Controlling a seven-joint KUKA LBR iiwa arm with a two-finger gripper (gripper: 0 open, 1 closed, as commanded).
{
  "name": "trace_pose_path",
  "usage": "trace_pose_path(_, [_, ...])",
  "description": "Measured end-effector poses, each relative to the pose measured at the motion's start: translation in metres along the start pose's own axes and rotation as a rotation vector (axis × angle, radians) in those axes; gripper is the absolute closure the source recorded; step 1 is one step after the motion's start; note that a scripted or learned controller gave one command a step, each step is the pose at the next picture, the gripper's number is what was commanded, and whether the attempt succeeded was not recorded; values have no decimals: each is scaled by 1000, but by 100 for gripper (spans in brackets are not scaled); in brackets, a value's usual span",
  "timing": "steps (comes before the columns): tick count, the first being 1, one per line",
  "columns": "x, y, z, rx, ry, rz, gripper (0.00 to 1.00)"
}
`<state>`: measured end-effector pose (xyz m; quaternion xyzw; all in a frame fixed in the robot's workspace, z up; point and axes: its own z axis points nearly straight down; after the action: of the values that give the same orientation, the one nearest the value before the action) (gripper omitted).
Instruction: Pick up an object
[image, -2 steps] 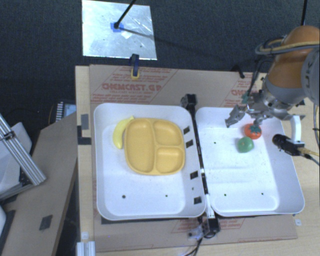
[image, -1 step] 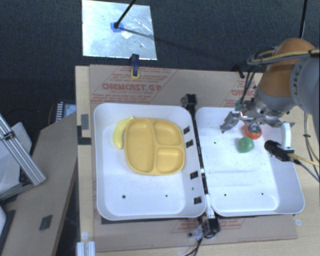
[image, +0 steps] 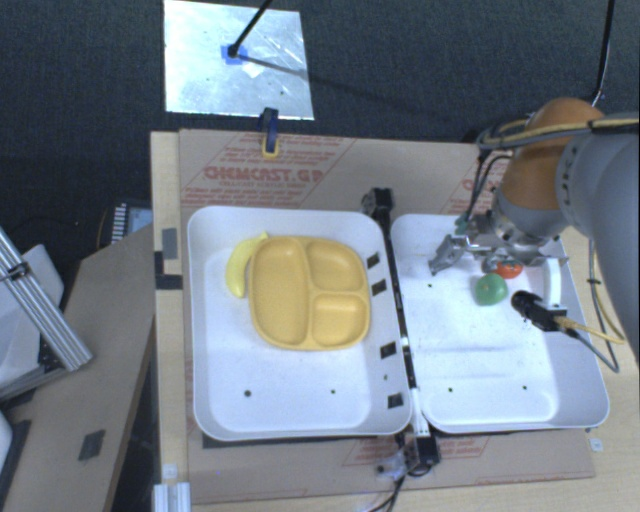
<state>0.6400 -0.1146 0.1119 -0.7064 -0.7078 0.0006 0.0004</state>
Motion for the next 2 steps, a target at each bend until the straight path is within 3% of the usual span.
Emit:
trace_pose_path(1, [0,0,29,-1,0,1,0])
trace_pose_path(2, [0,2,16,-6,-1,2,100])
